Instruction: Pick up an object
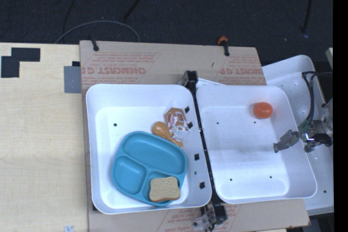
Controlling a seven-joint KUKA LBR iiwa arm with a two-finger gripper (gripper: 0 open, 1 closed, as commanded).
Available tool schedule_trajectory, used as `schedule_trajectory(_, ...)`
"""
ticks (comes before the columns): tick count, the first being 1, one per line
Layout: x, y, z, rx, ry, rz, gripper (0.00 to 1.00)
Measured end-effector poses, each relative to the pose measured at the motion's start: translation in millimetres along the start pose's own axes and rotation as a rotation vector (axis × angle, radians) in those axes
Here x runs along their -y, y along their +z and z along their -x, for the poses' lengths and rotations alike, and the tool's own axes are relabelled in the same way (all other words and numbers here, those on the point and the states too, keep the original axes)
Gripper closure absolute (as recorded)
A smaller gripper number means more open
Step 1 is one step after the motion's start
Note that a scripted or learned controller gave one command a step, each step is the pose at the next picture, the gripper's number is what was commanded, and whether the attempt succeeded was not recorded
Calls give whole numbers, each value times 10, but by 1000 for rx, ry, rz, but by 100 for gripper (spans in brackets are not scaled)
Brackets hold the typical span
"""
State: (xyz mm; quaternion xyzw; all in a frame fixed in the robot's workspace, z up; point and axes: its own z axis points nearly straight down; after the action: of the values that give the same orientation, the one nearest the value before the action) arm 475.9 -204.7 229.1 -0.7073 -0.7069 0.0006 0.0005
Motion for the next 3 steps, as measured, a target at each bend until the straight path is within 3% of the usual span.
schedule_trajectory(2,-20,1243,17,-4,-1,-6,0)
schedule_trajectory(3,-20,1422,6,-2,0,-2,0)
